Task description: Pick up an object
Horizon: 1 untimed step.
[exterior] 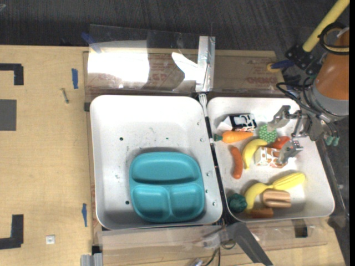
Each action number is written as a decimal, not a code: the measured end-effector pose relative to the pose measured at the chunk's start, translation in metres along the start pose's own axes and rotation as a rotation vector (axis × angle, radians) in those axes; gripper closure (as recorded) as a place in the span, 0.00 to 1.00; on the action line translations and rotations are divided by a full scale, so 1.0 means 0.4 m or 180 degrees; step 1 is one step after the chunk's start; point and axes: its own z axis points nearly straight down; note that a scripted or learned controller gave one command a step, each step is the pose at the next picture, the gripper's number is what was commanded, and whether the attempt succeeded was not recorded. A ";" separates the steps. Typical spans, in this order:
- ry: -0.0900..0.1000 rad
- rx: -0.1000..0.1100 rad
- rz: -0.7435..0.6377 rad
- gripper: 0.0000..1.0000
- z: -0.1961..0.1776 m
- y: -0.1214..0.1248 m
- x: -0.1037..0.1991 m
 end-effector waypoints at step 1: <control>0.0028 -0.0014 -0.0055 0.00 0.224 0.105 -0.013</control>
